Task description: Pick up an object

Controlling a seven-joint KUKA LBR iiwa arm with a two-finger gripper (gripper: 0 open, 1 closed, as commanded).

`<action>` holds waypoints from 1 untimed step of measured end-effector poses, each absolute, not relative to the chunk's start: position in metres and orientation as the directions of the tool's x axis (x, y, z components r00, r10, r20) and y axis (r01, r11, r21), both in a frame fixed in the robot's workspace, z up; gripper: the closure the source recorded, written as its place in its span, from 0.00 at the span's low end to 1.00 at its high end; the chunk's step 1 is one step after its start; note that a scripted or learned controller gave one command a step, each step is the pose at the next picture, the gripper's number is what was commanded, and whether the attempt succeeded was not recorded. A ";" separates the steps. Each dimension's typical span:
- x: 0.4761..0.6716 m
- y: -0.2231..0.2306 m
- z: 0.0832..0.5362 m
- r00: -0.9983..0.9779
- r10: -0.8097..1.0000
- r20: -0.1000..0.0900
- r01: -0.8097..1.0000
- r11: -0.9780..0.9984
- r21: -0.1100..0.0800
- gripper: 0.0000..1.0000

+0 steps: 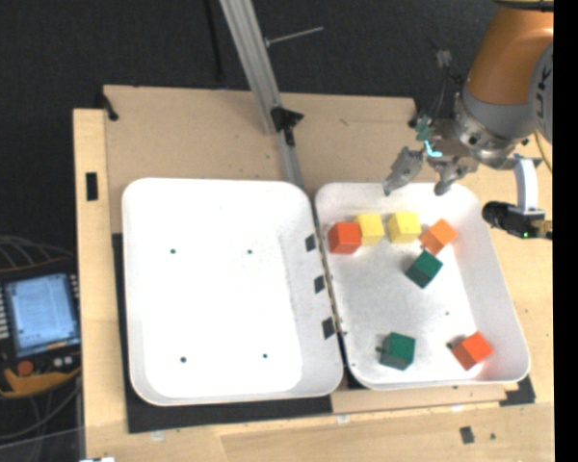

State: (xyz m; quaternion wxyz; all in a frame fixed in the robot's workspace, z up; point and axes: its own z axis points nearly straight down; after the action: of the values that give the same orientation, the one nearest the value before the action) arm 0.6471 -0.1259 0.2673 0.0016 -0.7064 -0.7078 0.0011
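The arm (506,61) reaches in from the right, its orange band just above the grey wrist (482,128). Below the wrist the gripper (422,178) points down and leftward, its two fingers (400,173) spread apart with nothing between them

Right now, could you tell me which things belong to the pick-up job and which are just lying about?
Job: gripper, jaws open; right bin; red block; yellow blocks; orange block; green blocks; red-orange block.

Lying about: left bin; handheld screen; metal rail.

The arm (509,56) is cut off by the top edge.
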 end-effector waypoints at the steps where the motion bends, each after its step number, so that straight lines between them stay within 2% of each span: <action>1: 0.648 -0.126 0.270 -0.003 1.000 -0.001 1.000 0.003 0.001 0.00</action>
State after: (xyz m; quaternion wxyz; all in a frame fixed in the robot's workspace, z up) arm 0.6478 -0.1262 0.2702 -0.0006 -0.7059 -0.7083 0.0002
